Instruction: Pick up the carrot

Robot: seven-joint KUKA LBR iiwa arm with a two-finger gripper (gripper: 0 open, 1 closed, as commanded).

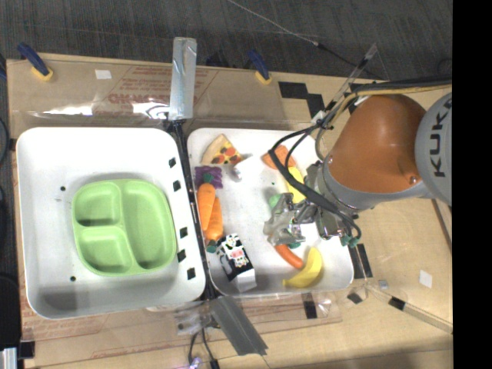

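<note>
The carrot (209, 212), a fat orange piece, lies lengthwise along the left wall of the right bin (254, 141), just below a purple toy (207, 177). My gripper (283, 223) hangs over the middle-right of that bin, roughly a hand's width to the right of the carrot and apart from it. Directly beneath the gripper lies a small orange-red piece (290, 255). The grey wrist and orange band (377, 144) cover the bin's right side.
In the right bin are also a pizza slice (223, 151), a cow-patterned carton (234, 258), a banana (306, 270) and an orange-and-yellow piece (281, 164). A green divided plate (123, 225) sits in the left bin (38, 152).
</note>
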